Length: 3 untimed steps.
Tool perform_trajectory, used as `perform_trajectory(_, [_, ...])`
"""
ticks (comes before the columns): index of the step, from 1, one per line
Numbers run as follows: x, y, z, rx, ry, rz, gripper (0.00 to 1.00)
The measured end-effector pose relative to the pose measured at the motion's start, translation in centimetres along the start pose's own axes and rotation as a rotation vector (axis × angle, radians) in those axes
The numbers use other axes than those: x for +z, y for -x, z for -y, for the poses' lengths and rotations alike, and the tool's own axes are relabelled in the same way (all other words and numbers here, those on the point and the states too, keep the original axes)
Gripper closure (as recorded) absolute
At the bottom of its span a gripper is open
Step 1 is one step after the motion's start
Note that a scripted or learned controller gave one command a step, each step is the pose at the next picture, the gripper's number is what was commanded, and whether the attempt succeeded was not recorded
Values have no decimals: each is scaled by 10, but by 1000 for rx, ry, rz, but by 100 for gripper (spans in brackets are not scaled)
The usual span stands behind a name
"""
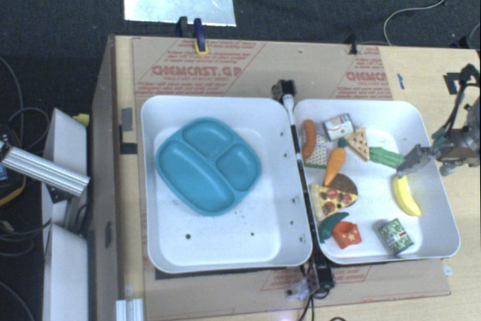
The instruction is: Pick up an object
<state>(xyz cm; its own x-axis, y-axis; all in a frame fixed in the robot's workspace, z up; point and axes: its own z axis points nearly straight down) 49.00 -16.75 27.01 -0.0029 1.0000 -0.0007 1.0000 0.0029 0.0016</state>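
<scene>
Red print reading "CHEMCAST GP" stands on the brown protective sheet (248, 68) covering the counter, repeated along the strip behind the two bins. The smaller lines beneath it are too fine to read. Labels on the small carton (337, 126) and can (395, 236) are blurred.

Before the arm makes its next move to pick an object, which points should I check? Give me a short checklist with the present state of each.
1. Gripper is over the right bin, beside the banana: ok.
2. Fingers open or shut: cannot tell.
3. An object between the fingers: cannot tell.
4. Banana has free space around it, apart from the green can: ok.
5. Carrot, pizza slice and sausage lie crowded together, hard to grasp singly: not ok.
6. Blue tray lies in the left bin, away from the arm: ok.
</scene>
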Motion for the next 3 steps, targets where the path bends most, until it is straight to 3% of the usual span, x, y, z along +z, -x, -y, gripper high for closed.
perform_trajectory(1, [138,-76,4,0,-4,-2,0])
perform_trajectory(2, [186,-82,-64,0,0,0,0])
perform_trajectory(3, [185,-56,-113,-2,1,0,0])
